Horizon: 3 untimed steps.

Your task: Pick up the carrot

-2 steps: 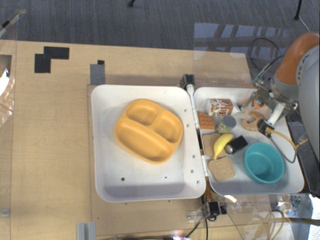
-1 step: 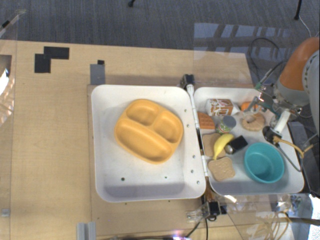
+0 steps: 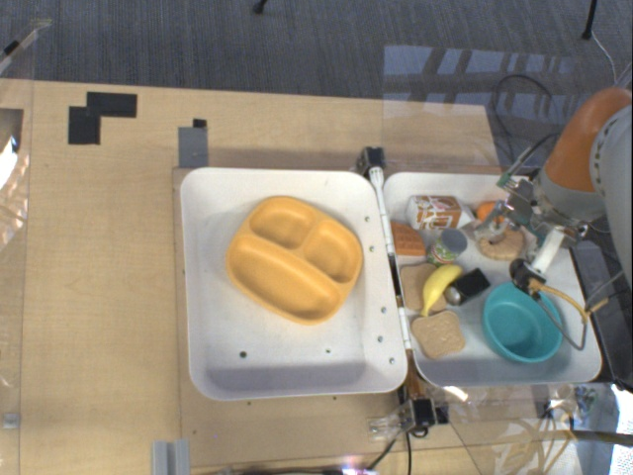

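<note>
The carrot (image 3: 487, 209) shows as a small orange piece at the back of the right bin (image 3: 584, 364), partly covered by the gripper. My gripper (image 3: 497, 228) reaches in from the right and hangs low right over the carrot, beside a round tan biscuit-like piece (image 3: 502, 246). The view does not show whether the gripper touches the carrot or has anything in it.
Also in the right bin are a labelled can (image 3: 435, 209), a brown block (image 3: 406, 237), a small grey lid (image 3: 452, 240), a banana (image 3: 440, 285), a black object (image 3: 469, 285), a teal bowl (image 3: 521, 325) and a toast slice (image 3: 438, 334). A yellow divided plate (image 3: 295, 257) lies in the left bin (image 3: 213, 364).
</note>
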Each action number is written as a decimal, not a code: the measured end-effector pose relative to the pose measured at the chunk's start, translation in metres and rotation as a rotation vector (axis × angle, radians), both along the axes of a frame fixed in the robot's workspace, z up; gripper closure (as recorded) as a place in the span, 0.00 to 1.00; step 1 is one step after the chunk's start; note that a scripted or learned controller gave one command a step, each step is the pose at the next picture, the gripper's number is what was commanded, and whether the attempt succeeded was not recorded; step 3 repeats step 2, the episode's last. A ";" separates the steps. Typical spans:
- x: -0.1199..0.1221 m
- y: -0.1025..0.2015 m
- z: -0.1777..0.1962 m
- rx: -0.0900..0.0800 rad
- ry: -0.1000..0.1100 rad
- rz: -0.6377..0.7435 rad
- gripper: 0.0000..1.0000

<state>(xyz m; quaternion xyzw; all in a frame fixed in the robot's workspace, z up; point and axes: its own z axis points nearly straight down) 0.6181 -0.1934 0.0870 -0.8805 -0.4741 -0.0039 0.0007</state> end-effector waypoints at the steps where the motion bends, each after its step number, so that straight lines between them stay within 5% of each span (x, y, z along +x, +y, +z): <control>1: 0.002 0.000 0.012 -0.004 -0.004 0.007 1.00; 2: -0.008 0.056 0.079 -0.002 0.001 -0.177 1.00; 3: -0.008 0.056 0.079 -0.002 0.001 -0.177 1.00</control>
